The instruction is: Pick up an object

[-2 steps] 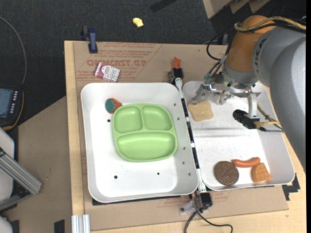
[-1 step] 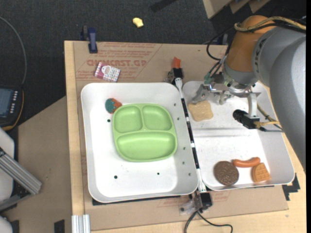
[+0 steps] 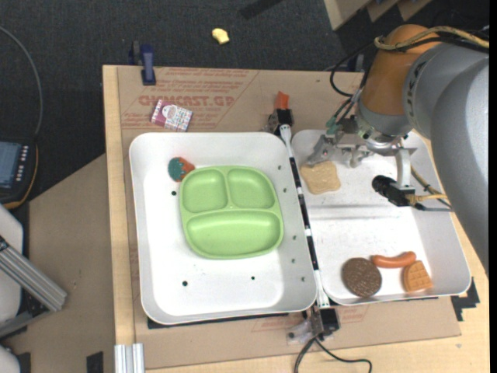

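The worktop (image 3: 116, 208) is brown and has two white bins on it, side by side. The left bin (image 3: 155, 278) has a green plate (image 3: 230, 210) in it, with three parts. Just past the far left corner of that plate sits a small round toy (image 3: 181, 168), red and green, touching the plate's edge.

The right bin (image 3: 388, 231) has the food toys. A tan slice of bread (image 3: 321, 179) lies flat in the far left part of this bin, close to the wall between the bins. In the near part of the bin there is a round brown cookie (image 3: 362, 277). Just right of it are an orange sausage (image 3: 394, 260) and an orange waffle (image 3: 417, 277), which touch each other.

The grey and orange arm (image 3: 419, 76) comes in from the right. Its gripper (image 3: 339, 144) hangs over the far part of the right bin, right above the far edge of the bread. I cannot tell if the gripper is clenched or released, and I cannot see anything held in it.

A small pink packet (image 3: 172, 115) lies on the worktop, past the left bin
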`<state>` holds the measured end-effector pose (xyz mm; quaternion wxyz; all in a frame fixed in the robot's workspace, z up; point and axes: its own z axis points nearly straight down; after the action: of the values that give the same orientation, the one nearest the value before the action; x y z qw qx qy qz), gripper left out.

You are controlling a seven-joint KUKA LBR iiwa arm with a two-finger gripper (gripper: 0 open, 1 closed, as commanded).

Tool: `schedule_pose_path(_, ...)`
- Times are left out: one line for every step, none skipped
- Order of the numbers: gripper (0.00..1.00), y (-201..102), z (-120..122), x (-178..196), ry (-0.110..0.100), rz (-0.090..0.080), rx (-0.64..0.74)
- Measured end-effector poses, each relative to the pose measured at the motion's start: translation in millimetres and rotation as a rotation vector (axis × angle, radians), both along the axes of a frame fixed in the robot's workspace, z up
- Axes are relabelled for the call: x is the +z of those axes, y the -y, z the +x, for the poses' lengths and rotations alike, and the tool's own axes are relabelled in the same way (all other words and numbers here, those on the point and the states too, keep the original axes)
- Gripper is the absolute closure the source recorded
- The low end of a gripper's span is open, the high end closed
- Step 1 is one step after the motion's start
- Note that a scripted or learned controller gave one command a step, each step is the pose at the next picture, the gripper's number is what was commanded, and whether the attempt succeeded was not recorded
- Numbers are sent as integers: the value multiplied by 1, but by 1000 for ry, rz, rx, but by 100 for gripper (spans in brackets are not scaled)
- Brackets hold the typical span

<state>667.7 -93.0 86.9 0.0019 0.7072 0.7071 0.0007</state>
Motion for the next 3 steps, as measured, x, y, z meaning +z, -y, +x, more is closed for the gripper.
schedule_pose_path(0, 0, 0, 0, 0, 0, 0)
schedule_pose_path(100, -1, 1, 12, 5, 0, 1)
schedule_pose_path(100, 84, 0, 111, 9, -6, -7)
